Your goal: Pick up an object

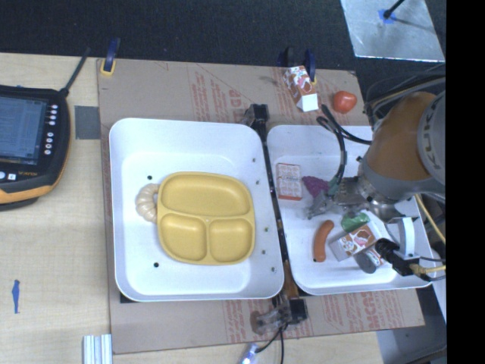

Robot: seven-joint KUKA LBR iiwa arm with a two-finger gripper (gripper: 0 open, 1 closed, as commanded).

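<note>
Both white bins (pixel 121 203) are being viewed from above at a slant; the arm (pixel 398 142) is entering at 3 o'clock.

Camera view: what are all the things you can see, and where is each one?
bins: two, white, side by side on the bench
divided plate: one, yellow, in the left bin
pastry-like toy: one, tan, at the plate's left edge
card: one, pink-and-white, right bin
purple piece: one, right bin
toy sausage: one, orange-red, right bin
packet: one, red-and-white, right bin
tomato: one, red, behind the bins
small carton: one, red-and-white, beside the tomato
control pendant: one, black-and-orange, far left
pincer: one, grey, low over the right bin
</note>
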